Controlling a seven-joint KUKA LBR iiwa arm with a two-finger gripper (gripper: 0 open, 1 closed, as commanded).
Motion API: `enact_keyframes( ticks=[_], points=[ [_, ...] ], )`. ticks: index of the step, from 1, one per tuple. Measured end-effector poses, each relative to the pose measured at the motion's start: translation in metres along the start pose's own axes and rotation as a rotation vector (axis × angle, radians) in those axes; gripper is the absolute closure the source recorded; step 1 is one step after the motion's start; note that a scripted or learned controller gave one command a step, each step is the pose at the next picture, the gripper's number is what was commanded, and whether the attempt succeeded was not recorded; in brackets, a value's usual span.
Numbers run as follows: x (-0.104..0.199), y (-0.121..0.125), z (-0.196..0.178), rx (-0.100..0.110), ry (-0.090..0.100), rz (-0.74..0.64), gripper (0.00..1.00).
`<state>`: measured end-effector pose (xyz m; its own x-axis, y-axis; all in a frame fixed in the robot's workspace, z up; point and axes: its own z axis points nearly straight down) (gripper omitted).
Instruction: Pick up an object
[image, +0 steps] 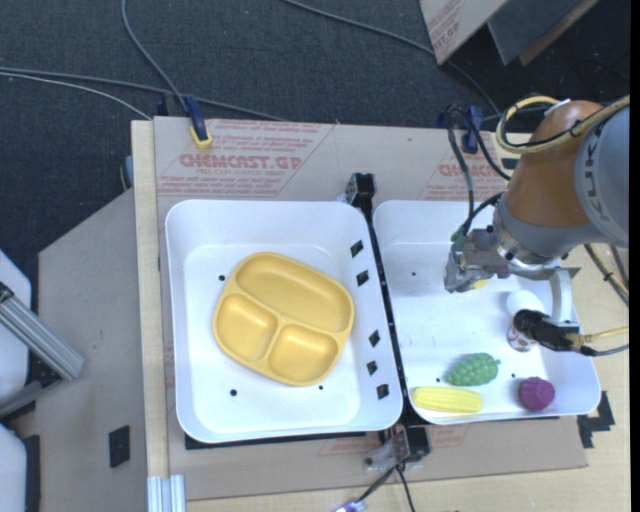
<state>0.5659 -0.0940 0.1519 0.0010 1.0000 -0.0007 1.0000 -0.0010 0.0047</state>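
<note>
Looks down from above the bench (250, 140) at a slant, far enough to take in both bins (190, 300) whole, with the arm (560, 170) entering from the right.

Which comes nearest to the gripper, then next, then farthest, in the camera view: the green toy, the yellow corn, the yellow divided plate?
From the gripper, at the right bin's upper part:
1. Green toy, right bin's lower part.
2. Yellow corn, at that bin's lower edge.
3. Yellow divided plate, left bin.
</note>
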Motion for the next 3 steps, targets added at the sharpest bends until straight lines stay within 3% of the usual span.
enact_keyframes(
  ticks=[1,2,3],
  points=[
    [-0.003,-0.005,-0.046,0.0,0.0,-0.001,1.0],
    [-0.003,-0.004,-0.062,0.001,0.0,-0.002,1.0],
    [0.046,0.015,-0.057,0.002,0.002,-0.007,1.0]
  ],
)
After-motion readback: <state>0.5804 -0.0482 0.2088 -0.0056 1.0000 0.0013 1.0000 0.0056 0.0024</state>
